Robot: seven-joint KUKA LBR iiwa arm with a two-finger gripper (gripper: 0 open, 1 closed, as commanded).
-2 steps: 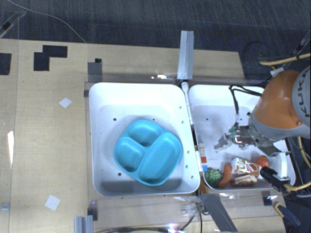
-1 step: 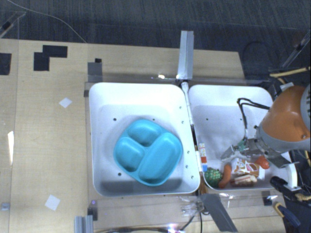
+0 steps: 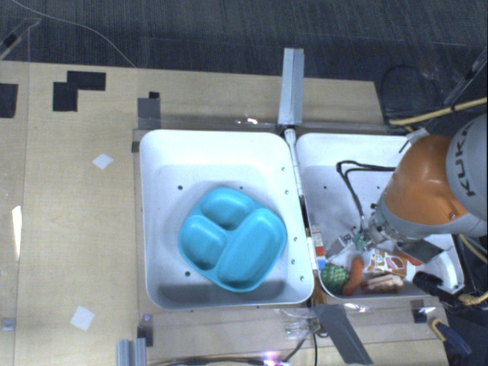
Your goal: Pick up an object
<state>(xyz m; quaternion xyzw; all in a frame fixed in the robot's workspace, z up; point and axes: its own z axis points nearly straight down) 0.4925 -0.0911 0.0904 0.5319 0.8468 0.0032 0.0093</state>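
1. Lying on the left of the frame, the pale wooden surface (image 3: 69, 227) carries black patches at upper left and small pale squares lower down.
2. Left of centre, the left bin (image 3: 160, 166) holds a blue divided plate (image 3: 232, 239), tilted toward the bin's lower right.
3. Right of centre, the right bin (image 3: 328, 166) holds a cluster at its lower edge: a green ball (image 3: 332, 274), an orange sausage shape (image 3: 354, 274) and a printed packet (image 3: 385, 269), partly hidden.
4. At far right, the arm (image 3: 423, 185) covers the jaws (image 3: 364, 239); whether they are apart or together I cannot tell.
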